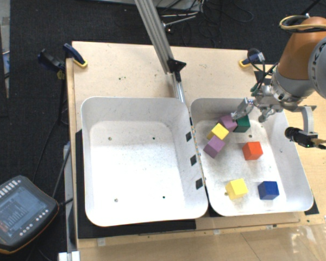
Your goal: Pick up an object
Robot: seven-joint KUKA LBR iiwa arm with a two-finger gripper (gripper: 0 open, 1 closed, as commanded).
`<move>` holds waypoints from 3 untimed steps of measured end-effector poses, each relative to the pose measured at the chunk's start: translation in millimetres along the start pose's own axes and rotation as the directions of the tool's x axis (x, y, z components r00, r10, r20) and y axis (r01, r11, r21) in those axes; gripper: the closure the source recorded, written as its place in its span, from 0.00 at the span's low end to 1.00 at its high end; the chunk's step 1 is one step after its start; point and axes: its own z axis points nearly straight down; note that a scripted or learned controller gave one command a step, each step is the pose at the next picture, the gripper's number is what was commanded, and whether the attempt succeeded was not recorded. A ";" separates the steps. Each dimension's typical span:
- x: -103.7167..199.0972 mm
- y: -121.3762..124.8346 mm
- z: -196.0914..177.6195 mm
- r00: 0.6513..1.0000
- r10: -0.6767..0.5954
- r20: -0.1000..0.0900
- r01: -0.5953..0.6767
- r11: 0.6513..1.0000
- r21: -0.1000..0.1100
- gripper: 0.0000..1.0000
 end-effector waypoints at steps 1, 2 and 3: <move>-2.0 7.7 41.0 1.000 -0.002 0.004 0.002 1.000 -0.016 0.00; -2.3 11.3 45.9 1.000 -0.003 0.005 0.003 1.000 -0.024 0.00; -2.9 13.0 34.6 1.000 -0.003 0.007 0.003 1.000 -0.030 1.00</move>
